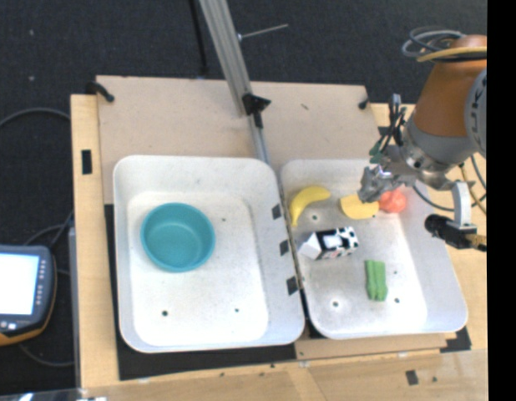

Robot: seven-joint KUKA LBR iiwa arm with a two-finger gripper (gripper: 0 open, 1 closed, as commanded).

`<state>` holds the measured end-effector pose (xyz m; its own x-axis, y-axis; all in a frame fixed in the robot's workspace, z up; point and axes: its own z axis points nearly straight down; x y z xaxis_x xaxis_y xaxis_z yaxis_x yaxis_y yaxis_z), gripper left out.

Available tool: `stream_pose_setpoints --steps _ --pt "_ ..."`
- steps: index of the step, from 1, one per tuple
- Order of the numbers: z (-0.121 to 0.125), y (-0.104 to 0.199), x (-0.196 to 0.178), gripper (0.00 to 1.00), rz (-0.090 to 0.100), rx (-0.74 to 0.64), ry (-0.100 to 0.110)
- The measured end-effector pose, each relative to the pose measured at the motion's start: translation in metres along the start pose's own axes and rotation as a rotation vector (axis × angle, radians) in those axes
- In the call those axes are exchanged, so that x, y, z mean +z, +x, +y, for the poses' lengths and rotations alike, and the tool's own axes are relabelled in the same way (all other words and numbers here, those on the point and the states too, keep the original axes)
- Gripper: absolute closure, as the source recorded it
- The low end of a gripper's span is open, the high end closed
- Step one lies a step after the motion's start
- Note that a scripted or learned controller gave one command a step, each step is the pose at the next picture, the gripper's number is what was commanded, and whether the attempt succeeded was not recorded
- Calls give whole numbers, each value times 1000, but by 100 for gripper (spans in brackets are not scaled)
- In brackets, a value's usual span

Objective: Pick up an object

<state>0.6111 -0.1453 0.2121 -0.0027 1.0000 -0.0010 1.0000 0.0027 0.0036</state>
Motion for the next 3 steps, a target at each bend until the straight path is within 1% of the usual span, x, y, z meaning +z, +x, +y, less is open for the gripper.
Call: stream_pose_setpoints --steps 1,2,3 --pt "7 53 -14 100 2 -1 2" --pt "10 94 -16 100 2 -1 3" --pt "18 146 -29 100 3 -1 3"
